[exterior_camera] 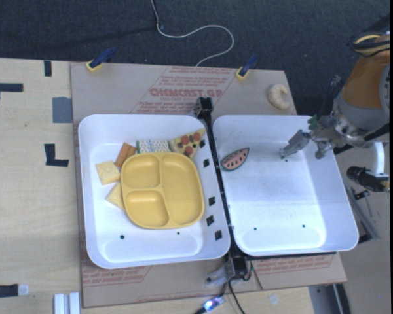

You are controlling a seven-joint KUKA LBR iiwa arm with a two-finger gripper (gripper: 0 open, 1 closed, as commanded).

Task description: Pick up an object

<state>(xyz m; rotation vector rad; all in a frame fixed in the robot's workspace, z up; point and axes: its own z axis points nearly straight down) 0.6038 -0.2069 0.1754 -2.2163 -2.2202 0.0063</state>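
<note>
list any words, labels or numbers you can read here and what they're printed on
"CHICKASAL G R..." or close to it: large red print on the cardboard sheet behind the bins, seen upside down; the letters are blurred, so this reading is unsure.
More red print on the cardboard's front edge, below the left bin: too small and blurred to read.
Nothing legible on the yellow divided plate or the watermelon slice.

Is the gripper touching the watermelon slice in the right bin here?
Apart. The camera view shows the gripper over the right bin's upper right, with bare white floor between it and the watermelon slice near the left wall.
</note>
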